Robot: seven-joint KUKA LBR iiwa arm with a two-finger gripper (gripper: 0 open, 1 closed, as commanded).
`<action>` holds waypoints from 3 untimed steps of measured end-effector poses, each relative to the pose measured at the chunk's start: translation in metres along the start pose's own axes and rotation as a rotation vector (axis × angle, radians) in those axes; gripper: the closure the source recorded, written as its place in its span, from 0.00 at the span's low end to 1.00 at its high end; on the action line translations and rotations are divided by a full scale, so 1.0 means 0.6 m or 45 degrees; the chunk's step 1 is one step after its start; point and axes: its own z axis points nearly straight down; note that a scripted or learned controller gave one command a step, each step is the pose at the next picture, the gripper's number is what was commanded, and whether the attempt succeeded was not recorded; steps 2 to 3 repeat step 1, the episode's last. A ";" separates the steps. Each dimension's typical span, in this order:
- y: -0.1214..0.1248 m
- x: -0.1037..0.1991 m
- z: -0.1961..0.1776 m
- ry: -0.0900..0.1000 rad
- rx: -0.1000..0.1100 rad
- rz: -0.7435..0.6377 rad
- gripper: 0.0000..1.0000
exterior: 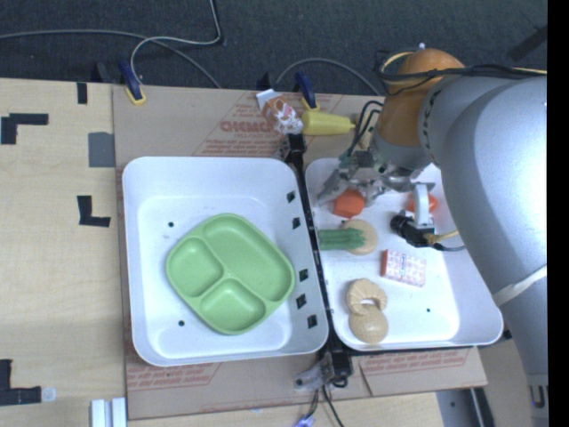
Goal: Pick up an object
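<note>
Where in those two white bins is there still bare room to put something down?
Left bin: bare floor along the back, behind the green tray. Right bin: bare near corner, right of the bagel pieces. Crowded at its back, around the gripper and orange ball.

- An orange round object [349, 205] lies near the right bin's [444, 327] far left corner.
- A green stick with a tan end [348, 237] lies flat along that bin's left edge.
- A pink-patterned packet [404, 268] lies flat mid-bin.
- Two tan bagel-like pieces [366, 309] sit touching near the near edge.
- A green divided plate [230, 272] lies flat in the left bin [151, 185].
</note>
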 end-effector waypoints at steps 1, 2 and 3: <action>-0.001 0.000 -0.016 -0.002 0.002 -0.001 1.00; -0.001 0.000 -0.016 -0.002 0.002 -0.001 1.00; -0.001 0.000 -0.016 -0.002 0.002 -0.001 1.00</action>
